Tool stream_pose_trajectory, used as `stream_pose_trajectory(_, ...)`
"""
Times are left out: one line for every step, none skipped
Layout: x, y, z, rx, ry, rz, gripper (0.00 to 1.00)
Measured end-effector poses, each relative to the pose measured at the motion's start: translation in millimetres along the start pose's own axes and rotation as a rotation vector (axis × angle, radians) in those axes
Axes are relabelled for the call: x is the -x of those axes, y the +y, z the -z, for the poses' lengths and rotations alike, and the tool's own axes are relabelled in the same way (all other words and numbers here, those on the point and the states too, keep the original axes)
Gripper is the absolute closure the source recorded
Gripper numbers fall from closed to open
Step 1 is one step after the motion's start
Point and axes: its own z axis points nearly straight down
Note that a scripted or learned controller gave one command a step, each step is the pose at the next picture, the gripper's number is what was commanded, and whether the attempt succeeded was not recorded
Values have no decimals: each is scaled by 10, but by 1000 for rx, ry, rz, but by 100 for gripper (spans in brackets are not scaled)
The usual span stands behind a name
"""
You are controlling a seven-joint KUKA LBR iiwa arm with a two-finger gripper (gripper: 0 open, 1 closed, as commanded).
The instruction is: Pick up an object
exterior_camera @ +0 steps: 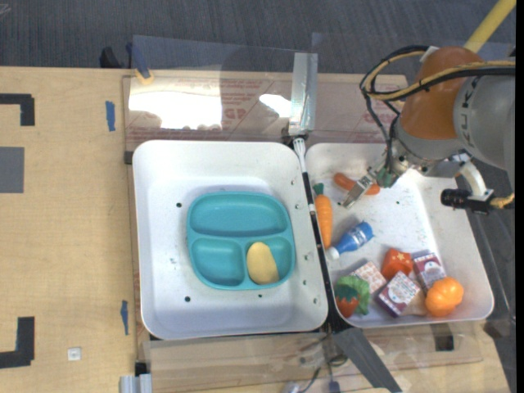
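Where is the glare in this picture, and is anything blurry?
In the camera view, bright glare washes over the clear panel behind the left bin; the gripper over the right bin looks soft and smeared, while the carrot and blue tray are sharp.

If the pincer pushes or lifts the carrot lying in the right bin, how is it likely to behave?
The carrot looks like a smooth, tapered toy, so it is probably stiff and light. Its round, long body may roll sideways when pushed. It lies close along the right bin's left wall, so fingers may slip off its narrow end.
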Motion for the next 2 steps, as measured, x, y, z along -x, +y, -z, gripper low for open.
stream_pose_trajectory(30,10,141,7,-8,-3,100)
stream_pose_trajectory(-603,652,1088,8,-5,-112,100)
